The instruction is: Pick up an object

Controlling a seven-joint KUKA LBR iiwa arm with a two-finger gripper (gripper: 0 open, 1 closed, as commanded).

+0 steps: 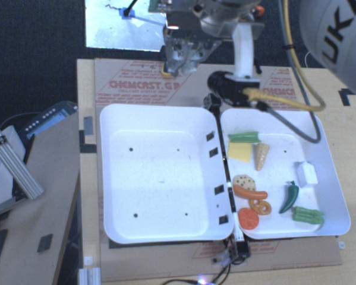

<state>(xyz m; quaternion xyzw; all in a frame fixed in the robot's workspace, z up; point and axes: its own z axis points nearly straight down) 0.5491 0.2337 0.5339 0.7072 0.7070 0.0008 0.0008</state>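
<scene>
While the gripper point(179, 64) hangs beyond both bins, its opening impossible to judge, the right bin point(329, 186) holds toy foods, including a red tomato slice point(248, 218) at its near-left corner

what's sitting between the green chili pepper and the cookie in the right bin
In the camera view, the sausage and the pretzel lie between the cookie and the green chili pepper, with bare white floor of the right bin just left of the pepper.
</scene>
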